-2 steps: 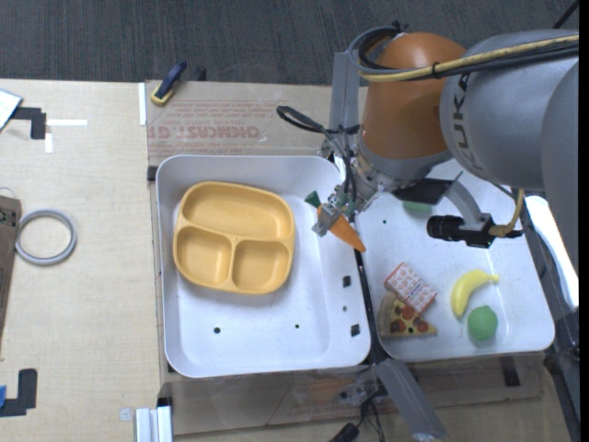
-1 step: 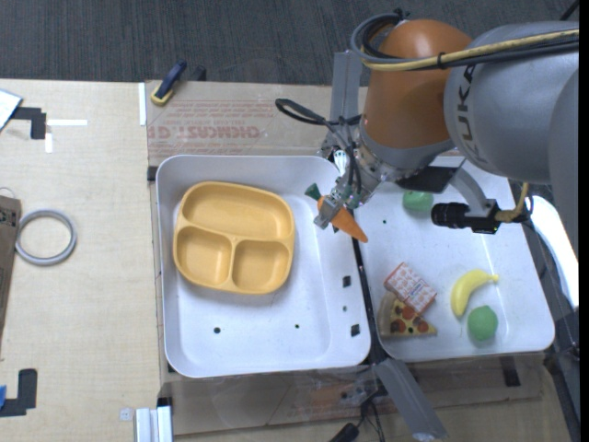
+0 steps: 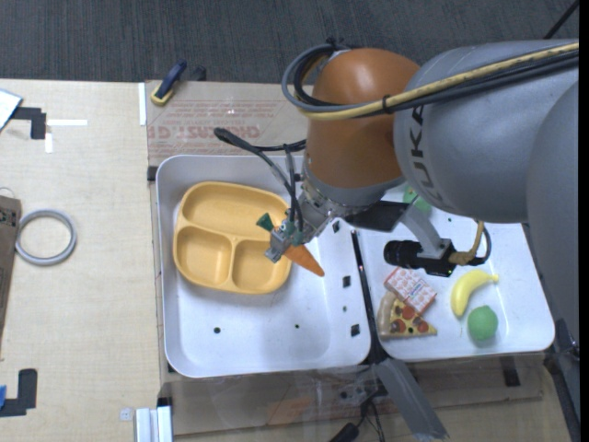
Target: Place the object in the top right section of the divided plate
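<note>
A yellow divided plate (image 3: 216,238) lies in the left white bin (image 3: 248,339), with one long section at the back and two smaller ones in front. My gripper (image 3: 283,239) hangs over the plate's right edge, shut on a toy carrot (image 3: 306,259). The carrot's orange body points down and right past the plate's rim, and its green top (image 3: 267,221) sits over the plate's right end.
The right bin (image 3: 529,274) holds a yellow banana (image 3: 469,288), a green ball (image 3: 482,322), a pizza slice (image 3: 405,323) and a red-white box (image 3: 410,288). A tape roll (image 3: 42,238) lies on the bench at left. The arm covers the right bin's back.
</note>
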Robot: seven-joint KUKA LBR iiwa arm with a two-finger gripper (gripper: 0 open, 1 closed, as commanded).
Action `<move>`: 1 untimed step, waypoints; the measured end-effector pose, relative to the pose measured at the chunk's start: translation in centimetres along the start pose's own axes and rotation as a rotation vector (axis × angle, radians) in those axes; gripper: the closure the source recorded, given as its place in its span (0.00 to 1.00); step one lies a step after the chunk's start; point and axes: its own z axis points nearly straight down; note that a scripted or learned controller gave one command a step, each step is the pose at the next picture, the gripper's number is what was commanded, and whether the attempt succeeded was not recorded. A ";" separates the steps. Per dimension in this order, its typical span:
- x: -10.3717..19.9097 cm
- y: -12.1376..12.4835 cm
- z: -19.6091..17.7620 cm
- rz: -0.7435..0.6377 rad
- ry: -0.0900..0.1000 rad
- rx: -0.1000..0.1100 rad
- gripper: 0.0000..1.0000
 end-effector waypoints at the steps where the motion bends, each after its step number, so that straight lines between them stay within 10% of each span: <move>1: 1.4 0.8 0.0 -0.027 0.000 0.000 1.00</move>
